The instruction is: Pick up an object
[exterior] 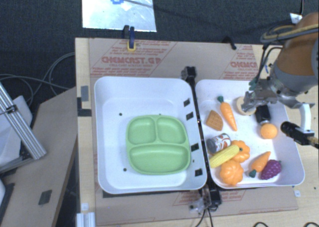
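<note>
Purple grapes (270, 169) – bin's near corner | orange ball (268, 131) – just below claw (253, 99) | claw state: cannot tell

The arm (298, 47) is seen reaching in from the right, orange band above the grey wrist; the gripper (253, 101) is lowered, pointed down; finger state is not resolved.

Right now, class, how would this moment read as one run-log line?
arm: over right bin, far end | gripper: beside carrot, nothing seen held | left bin: green plate
</note>
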Motion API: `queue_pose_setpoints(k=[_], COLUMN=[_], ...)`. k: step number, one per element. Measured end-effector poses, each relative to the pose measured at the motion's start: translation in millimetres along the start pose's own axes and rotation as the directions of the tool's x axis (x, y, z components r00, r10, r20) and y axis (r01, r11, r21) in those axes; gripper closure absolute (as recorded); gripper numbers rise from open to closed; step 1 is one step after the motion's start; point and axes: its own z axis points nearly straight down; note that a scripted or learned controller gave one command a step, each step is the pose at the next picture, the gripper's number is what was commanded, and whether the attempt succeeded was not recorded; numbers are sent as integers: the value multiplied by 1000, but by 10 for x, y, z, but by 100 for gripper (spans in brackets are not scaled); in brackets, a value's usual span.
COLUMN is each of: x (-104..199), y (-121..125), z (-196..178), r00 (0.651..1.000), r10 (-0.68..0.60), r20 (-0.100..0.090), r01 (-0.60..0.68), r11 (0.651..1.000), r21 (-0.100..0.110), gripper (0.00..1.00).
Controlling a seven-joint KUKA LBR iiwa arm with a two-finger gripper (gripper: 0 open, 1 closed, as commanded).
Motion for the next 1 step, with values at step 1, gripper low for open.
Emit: queue_pose_setpoints(k=[1], x=[141], y=[462], z=[-90], r00=[1000], r10=[2], r20=[1], r01=[-2], r11=[1000], r21=[-2], gripper=[100])
